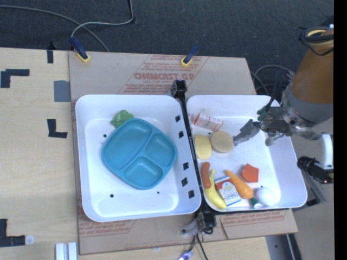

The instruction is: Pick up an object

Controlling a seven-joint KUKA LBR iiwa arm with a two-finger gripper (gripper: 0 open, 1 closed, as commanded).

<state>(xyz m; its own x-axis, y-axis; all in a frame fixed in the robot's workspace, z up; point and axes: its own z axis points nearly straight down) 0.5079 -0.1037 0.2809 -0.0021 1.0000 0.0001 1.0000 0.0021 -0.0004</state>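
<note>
Several small things crowd the right bin [282,161]: a round tan bun [222,141] beside a pale yellow lump [203,146], and, nearer than the bun, a carrot [240,184], an orange block [250,173] and a banana [214,197]. Reaching in low from the bun's right, the pincer [256,134] hangs with fingers apart, gripping nothing, one tip just beside the bun. Left of the bun, the other bin [87,145] bears a smooth blue divided plate [139,153].

Green object [122,117] partly hidden under blue tray [140,153]; small carton's [229,193] print too small to read.

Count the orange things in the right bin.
2. A carrot lies near the front, slanted, between the small carton and the egg. An orange block sits just behind it, toward the right. Others may be hidden under the clutter.
</note>
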